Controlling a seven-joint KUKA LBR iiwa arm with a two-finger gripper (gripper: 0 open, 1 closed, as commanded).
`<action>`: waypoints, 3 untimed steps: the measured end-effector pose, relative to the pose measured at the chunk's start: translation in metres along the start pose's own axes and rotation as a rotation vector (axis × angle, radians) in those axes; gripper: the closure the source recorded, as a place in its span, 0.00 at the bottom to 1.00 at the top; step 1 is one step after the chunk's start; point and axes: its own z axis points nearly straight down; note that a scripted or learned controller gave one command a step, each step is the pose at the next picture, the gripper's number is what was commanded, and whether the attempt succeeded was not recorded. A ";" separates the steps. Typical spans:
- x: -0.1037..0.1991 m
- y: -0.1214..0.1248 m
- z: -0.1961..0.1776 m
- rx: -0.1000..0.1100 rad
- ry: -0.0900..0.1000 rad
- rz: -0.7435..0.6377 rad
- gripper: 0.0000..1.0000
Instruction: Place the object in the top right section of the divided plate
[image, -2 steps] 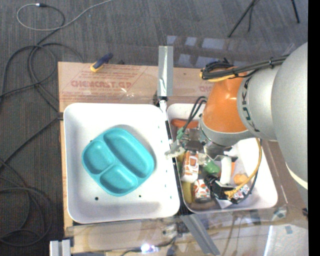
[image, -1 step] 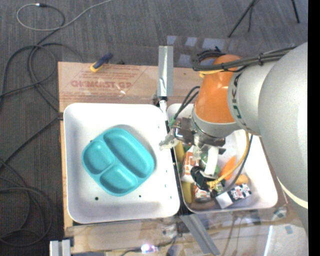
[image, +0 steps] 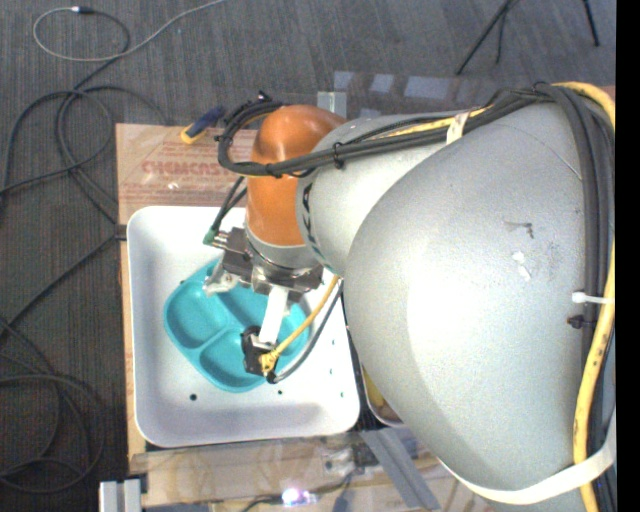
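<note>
**Wrist low over the teal plate, grip hidden**

Bin (image: 150, 260): shallow, white, smooth plastic with rounded corners and a few small dark specks on the floor toward its near edge. It sat on the bench (image: 160, 170), a brown board-like top with faded red print on its far left part and raw wood showing along the near edge.

Plate (image: 200, 320): teal and glossy, with a rounded outline and raised ridges dividing it into sections. It lay flat on the bin floor, nearer the bin's left wall than its right, roughly midway between the far and near edges. Two sections showed plainly, on the plate's left and near sides. Its far and right part was covered by the robot's wrist.

Arm (image: 470, 280): a large smooth grey shell, matte with a few scuffs, bulking across the bench's right side. The orange band (image: 285, 190) was barrel-shaped with a satin finish and pointed steeply down into the bin. Thin black cables (image: 235, 140) looped round its upper end. Below the band came a dull metal collar, then the gripper (image: 262, 285), set over the plate's far right part. I could not tell whether it was touching or just above.

It was seen from above and behind, so I could not tell whether the gripper was open or shut, nor what, if anything, it had hold of.

Surroundings: dark ribbed carpet (image: 60, 400), with loose black cords (image: 50, 120) trailing past the bench's left edge.
</note>
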 end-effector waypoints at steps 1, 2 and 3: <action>-0.001 -0.001 -0.007 0.003 -0.006 -0.002 1.00; 0.022 -0.079 -0.040 -0.002 -0.001 -0.138 1.00; 0.002 -0.031 -0.045 -0.003 -0.001 -0.084 1.00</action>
